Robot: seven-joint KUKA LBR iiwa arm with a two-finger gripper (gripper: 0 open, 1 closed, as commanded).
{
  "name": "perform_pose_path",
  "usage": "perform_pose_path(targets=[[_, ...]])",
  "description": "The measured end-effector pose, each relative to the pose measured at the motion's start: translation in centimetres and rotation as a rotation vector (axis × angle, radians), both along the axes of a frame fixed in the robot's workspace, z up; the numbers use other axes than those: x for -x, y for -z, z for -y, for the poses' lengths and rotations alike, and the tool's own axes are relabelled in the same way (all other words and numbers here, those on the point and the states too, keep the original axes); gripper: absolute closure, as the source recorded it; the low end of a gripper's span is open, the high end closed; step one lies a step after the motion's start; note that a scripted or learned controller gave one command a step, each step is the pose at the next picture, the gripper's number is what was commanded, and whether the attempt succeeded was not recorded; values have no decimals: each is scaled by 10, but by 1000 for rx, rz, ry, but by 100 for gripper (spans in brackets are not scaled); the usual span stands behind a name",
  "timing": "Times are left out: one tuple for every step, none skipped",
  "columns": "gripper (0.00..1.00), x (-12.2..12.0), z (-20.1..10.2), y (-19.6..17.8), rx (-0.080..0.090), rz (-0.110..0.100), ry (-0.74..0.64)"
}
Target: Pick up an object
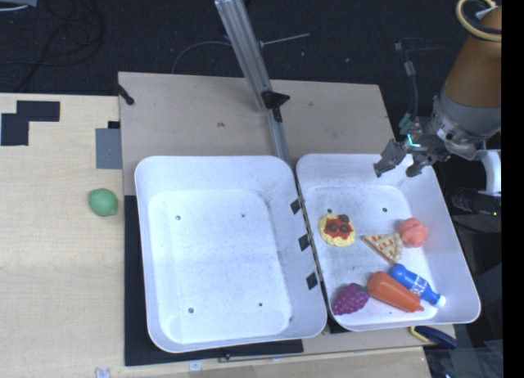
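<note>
While the gripper [402,159] is hanging over the far right corner of the right bin [360,173], we are seeing its two dark fingers spread apart with nothing between them, so the claw is open and carrying nothing. The arm [473,82] is reaching in from the right, its orange band sitting just above the wrist.

We are finding every candidate for the pick lying in the near half of that same bin. A small round pizza toy [337,229] is resting near the bin's middle, with a pizza slice [383,245] just beside it to the right and a pink ball-like toy [413,232] next to that, close to the right wall. Nearer the front rim, a purple bunch of grapes [350,298] is lying beside an orange carrot [395,292], and a blue and white bottle [416,283] is touching or nearly touching the carrot's far side. The left bin [155,180] is sitting alongside, and a green ball [103,202] is lying on the bench well apart from both bins.

We are judging the task as barely begun: no toy is lifted or even touched. What is remaining is the whole pick, namely choosing a toy, coming down over it, closing on it and raising it clear of the bin.
</note>
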State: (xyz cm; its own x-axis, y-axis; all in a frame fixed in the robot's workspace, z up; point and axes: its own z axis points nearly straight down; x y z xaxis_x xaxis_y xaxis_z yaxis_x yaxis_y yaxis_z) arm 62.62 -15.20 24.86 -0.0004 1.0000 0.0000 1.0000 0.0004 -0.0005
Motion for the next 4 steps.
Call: perform_pose_path(targets=[[0,0,0,0,0,0,0],[0,3,-9,50,-1,-4,0],[0,-5,-6,101,0,-4,0],[0,-4,-7,154,-1,-4,0]])
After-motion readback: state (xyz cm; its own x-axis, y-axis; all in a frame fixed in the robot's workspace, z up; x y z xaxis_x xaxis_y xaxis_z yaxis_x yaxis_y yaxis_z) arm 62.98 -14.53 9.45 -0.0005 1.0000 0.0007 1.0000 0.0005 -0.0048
